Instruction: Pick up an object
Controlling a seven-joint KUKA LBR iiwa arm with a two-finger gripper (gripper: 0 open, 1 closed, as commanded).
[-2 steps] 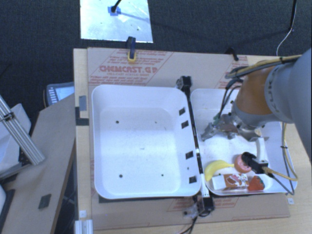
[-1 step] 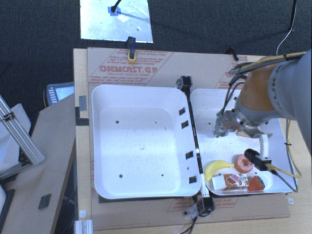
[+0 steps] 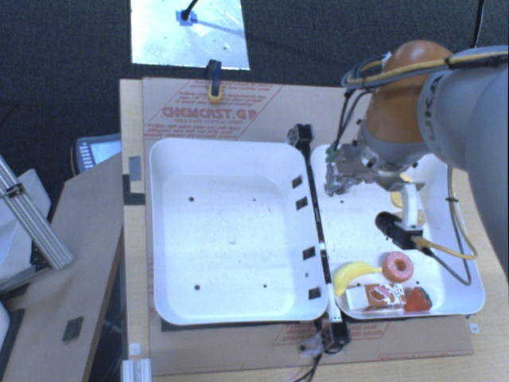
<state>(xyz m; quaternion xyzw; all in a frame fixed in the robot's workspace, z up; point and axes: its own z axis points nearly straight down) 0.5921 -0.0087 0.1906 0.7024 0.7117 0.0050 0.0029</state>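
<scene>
My gripper (image 3: 332, 183) hangs over the far left part of the right bin (image 3: 350, 221), close to the divider between the bins. I see nothing held under it. At the near end of that bin lie a yellow banana (image 3: 352, 274), a pink frosted donut (image 3: 398, 267) and a flat red and white packet (image 3: 386, 297) with a red strawberry-like piece (image 3: 419, 298) at its right end. These things lie well toward me from the gripper.
The left bin (image 3: 231, 229) is a wide white tray with only specks on its floor. Black clips (image 3: 309, 253) line the divider. A yellow clamp (image 3: 215, 82) grips the cardboard at the back. A metal sheet (image 3: 189, 22) lies behind the bench.
</scene>
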